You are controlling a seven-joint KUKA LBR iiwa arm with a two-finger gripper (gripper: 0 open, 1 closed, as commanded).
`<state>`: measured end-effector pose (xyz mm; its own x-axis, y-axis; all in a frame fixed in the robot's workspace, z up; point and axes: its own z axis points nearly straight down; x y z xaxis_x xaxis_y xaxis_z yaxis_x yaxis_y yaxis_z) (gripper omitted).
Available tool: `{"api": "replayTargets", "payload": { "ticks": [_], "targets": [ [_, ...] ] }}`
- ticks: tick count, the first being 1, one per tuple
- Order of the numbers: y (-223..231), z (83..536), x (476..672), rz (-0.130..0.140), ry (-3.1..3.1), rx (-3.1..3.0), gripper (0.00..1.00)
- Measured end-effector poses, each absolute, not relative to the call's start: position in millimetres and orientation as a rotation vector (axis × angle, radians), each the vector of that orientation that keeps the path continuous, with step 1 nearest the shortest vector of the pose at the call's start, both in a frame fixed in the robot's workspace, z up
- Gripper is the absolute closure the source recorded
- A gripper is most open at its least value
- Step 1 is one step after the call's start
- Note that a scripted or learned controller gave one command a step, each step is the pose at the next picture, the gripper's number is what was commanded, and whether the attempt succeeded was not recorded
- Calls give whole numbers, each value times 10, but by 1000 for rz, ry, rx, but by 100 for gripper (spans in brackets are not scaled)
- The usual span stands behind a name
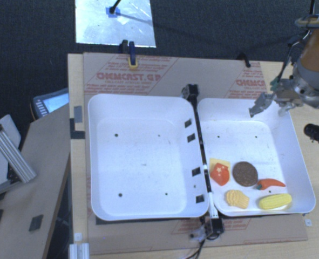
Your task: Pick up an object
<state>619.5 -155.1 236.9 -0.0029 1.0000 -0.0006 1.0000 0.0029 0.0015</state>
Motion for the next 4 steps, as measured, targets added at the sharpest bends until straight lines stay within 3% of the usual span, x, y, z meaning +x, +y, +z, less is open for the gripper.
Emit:
{"api": "replayTargets", "payload": {
  "ticks": [1, 2, 3, 4],
  "targets": [
    [-1914, 1427, 6242, -6, 2222, 2225, 0],
    [-1898, 1597, 6273, 4, 2221, 2215, 100],
    [-1902, 2456, 6721, 11, 2219, 2206, 100],
    [-2072, 2853, 6694, 5, 2218, 2216, 100]
  ]
}}
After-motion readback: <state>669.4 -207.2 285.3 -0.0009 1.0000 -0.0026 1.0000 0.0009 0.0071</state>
